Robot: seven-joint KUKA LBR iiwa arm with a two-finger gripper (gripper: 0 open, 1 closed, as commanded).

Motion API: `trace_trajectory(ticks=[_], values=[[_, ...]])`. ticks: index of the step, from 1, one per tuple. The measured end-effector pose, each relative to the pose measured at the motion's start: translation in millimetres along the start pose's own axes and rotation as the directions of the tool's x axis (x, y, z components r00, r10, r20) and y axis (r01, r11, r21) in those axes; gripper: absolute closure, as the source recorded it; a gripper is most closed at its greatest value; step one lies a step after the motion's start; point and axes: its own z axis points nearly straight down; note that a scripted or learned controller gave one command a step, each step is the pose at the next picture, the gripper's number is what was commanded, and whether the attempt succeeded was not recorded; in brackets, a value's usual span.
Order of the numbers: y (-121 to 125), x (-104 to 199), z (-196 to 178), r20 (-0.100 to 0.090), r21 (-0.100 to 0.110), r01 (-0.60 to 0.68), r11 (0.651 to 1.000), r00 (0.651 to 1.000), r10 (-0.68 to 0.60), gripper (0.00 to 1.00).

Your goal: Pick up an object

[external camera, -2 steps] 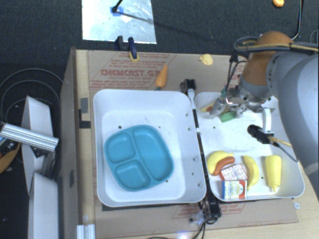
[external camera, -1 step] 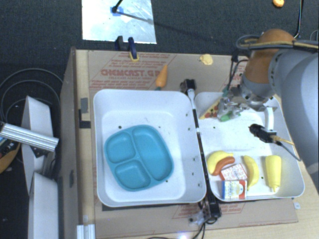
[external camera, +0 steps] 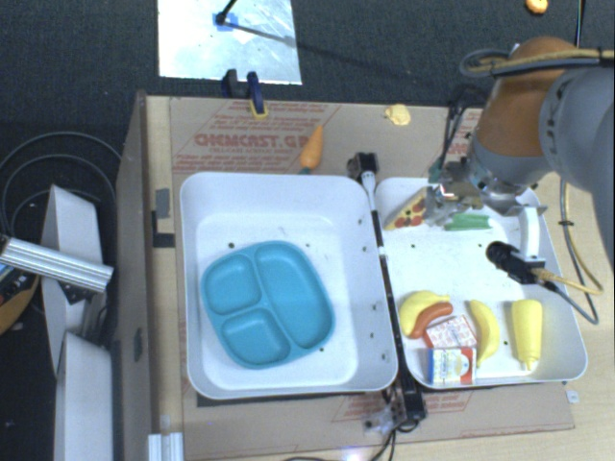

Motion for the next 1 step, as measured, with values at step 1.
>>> trace_trajectory(ticks=[1], values=[[-31.8, -39.5, 23.1, 0.003, 0.0, -0.007, 1.0, 1.0, 0.007, 1.0]])
